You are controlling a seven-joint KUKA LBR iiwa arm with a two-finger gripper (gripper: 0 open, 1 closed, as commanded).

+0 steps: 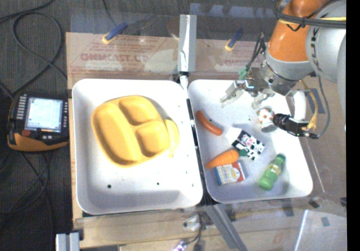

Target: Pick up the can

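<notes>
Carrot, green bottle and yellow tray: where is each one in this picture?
Carrot (pixel 223 158), camera view, middle of its orange body.
Green bottle (pixel 271 172), camera view, middle of its body.
Yellow tray (pixel 135 129), camera view, ridge between its compartments.

Two white bins sit side by side on the surface (pixel 126 55): the left bin (pixel 84 188) toward its left edge, the right bin (pixel 298 185) toward its right edge, rims touching mid-surface.

Glossy yellow plastic tray (pixel 135 130), smooth white bins (pixel 84 188), translucent green bottle (pixel 271 172).
</notes>
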